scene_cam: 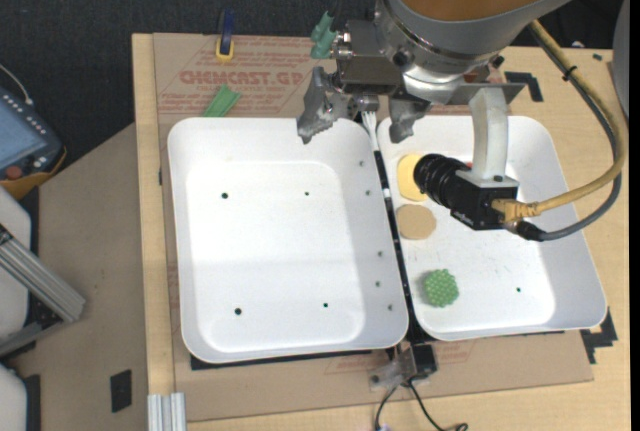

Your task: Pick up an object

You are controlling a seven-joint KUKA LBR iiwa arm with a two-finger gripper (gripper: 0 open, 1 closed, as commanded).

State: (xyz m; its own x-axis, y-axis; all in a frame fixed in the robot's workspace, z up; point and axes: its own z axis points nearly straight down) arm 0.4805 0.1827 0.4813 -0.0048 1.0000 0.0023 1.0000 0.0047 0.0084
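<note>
My gripper [358, 126] hangs over the far end of the ridge where the two bins meet. It is open, one finger on each side of that ridge and nothing held between them. In the right bin [572, 249] lie a yellow disc [407, 175], a tan disc [417, 222] just in front of it, and a green bumpy ball [440, 287] nearer the front edge. The yellow disc is partly covered by a black cylinder [452, 187] fixed to the arm. All three objects lie to the right of and in front of the gripper.
The left bin [182, 219] has small dark dots on its floor. Both bins rest on a cardboard sheet [180, 69] that carries a green clip [221, 101] and a blue and yellow clamp [226, 41]. A yellow hose [590, 184] loops over the right bin.
</note>
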